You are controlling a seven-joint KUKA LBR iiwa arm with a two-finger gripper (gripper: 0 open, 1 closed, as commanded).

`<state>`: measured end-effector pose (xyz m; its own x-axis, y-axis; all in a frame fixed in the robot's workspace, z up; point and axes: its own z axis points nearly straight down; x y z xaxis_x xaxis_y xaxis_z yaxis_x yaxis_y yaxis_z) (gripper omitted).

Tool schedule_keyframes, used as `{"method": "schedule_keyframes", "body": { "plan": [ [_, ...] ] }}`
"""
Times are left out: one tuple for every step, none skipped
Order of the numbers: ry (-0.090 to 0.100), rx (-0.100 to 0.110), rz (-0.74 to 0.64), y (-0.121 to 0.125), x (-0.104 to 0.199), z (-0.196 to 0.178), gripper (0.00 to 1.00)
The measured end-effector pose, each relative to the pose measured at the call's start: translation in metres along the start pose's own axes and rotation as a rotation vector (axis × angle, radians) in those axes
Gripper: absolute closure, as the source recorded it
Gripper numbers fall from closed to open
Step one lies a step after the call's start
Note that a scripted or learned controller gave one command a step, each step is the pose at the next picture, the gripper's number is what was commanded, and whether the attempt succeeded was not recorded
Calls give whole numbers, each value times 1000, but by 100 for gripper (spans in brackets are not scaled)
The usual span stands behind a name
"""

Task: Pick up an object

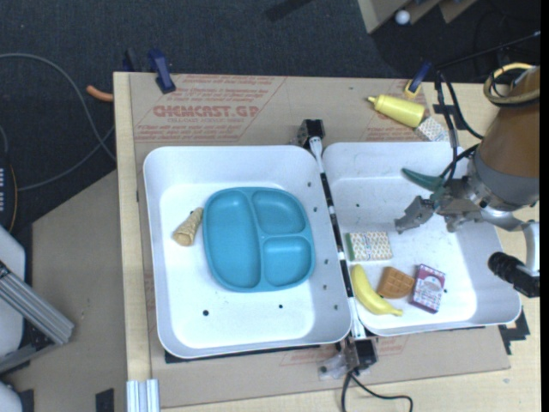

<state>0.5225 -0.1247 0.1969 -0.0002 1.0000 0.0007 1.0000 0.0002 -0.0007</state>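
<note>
The arm (515,157) reaches in over the right bin (377,166), and the gripper (429,209) hangs above the bin's bare middle floor with nothing between its fingers. The jaws stand spread, one dark finger (410,219) angled toward the bin's centre. By this evidence the task is at the approach step: no object is grasped, and none is touched. The candidates lie in a cluster at the near end of the right bin. A flat patterned pad (371,245) lies just beside the bin's left wall, nearest the gripper. A banana (371,292), yellow and curved, lies along that same wall below the pad. A tan waffle (395,282) lies touching or nearly touching the banana, and a small pink carton (428,287) lies just beside the waffle. In the left bin (171,316) sit a blue divided plate (257,237) and, near its left edge, a cone (188,226). A yellow bottle (398,108) lies on the bench outside the bins. In my judgement the next move calls for travel toward the near cluster, then a descent with the jaws spread astride one item. The banana and waffle lie close, so the fingers may catch both; the carton stands somewhat clearer.
</note>
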Motion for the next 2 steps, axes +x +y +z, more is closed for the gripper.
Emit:
{"method": "schedule_keyframes", "body": {
  "plan": [
    [0,2,1,-44,8,67,0],
    [4,-6,-2,-40,-25,107,0]
  ]
}}
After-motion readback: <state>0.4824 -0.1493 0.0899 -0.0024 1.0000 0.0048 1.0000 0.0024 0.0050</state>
